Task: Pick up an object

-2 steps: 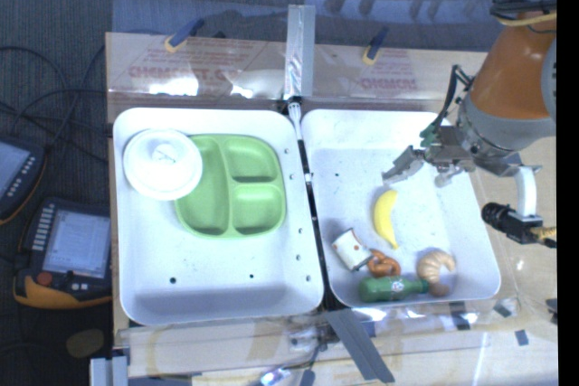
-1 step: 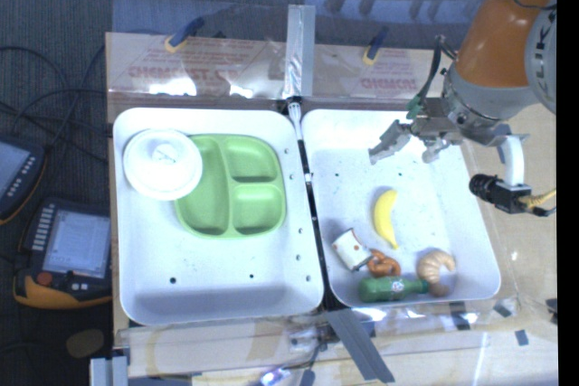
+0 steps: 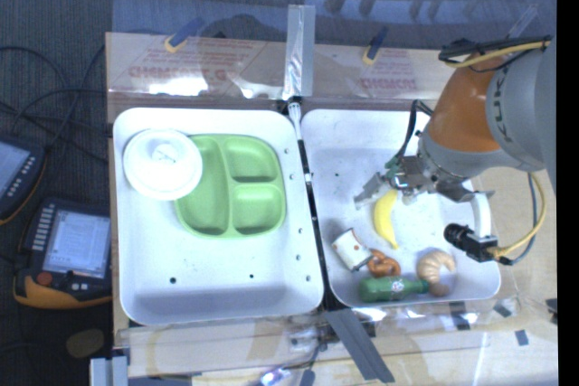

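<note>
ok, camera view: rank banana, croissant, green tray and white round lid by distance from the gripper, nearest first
1. banana, right bin, just below the gripper.
2. croissant, right bin, near its front right corner.
3. green tray, left bin, across the divider.
4. white round lid, left bin, far left corner.

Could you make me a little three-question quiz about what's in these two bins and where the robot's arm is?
1. True or false: the green divided tray lies in the same bin as the banana.
2. Which item lies nearest the end effector? A) white round lid B) banana C) green bottle
3. Fill in: the croissant sits in the ____ bin of the camera view.

Key:
1. False; the tray is in the left bin, the banana in the right bin.
2. B
3. right
</note>
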`<state>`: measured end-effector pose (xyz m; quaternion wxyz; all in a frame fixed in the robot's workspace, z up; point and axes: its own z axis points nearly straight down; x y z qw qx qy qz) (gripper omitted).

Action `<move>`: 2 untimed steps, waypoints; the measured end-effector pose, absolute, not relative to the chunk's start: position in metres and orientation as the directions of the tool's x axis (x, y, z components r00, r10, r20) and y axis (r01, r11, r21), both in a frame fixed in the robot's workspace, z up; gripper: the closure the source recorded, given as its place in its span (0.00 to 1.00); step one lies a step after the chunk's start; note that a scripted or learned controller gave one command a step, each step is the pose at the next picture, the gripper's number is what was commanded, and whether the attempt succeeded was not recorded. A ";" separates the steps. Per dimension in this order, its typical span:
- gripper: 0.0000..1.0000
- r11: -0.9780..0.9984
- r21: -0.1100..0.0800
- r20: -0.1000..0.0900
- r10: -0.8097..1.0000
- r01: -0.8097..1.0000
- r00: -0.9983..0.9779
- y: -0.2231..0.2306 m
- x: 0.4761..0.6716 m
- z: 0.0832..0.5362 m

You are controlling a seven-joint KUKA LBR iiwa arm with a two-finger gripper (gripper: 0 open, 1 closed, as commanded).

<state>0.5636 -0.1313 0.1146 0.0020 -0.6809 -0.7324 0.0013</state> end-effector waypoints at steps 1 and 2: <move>0.00 0.007 0.011 -0.002 1.000 1.000 -0.007 -0.131 0.555 0.090; 1.00 0.006 0.012 0.000 1.000 1.000 -0.006 -0.131 0.556 0.100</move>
